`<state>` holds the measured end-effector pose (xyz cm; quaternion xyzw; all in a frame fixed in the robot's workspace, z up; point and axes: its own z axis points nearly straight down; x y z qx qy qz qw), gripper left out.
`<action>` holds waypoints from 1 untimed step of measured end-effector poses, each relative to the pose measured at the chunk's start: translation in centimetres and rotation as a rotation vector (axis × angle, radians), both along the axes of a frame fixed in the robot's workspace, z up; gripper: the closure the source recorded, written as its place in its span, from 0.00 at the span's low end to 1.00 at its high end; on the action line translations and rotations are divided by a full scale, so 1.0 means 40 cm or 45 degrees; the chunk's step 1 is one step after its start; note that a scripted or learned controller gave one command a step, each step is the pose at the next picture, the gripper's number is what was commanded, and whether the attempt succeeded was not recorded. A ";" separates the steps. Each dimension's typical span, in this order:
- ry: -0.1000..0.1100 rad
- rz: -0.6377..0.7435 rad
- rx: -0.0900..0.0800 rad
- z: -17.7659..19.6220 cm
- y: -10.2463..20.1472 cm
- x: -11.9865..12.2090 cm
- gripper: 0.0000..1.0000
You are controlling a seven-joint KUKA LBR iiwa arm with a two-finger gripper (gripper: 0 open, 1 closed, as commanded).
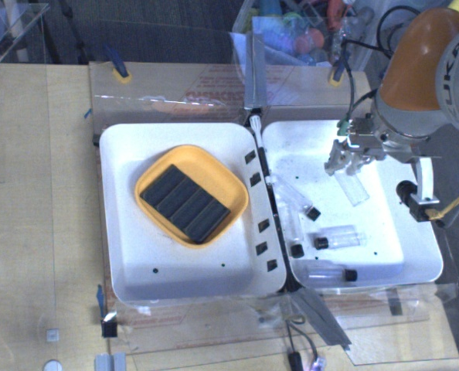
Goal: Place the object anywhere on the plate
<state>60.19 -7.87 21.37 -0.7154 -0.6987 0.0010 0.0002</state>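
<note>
A yellow square plate [154,178] with a dark ridged pad [185,202] on it lies in the left bin [121,238]. Several clear plastic vials with black caps lie in the right bin [407,246]: one near the middle [339,239], one by the front wall [326,272], one close to the divider [300,204]. My gripper [341,163] hangs low over the back of the right bin, under the grey wrist with its orange band [415,60]. A clear vial [355,189] sits just below and in front of the gripper; whether the gripper touches it I cannot tell.
A ridge with black clips [262,199] divides the two bins. Behind the bins stands a clear box of coloured toys [307,14]. Black cables loop around the wrist [415,192] at the right bin's right rim.
</note>
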 end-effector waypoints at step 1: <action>-0.004 0.148 0.000 -0.069 0.007 0.099 1.00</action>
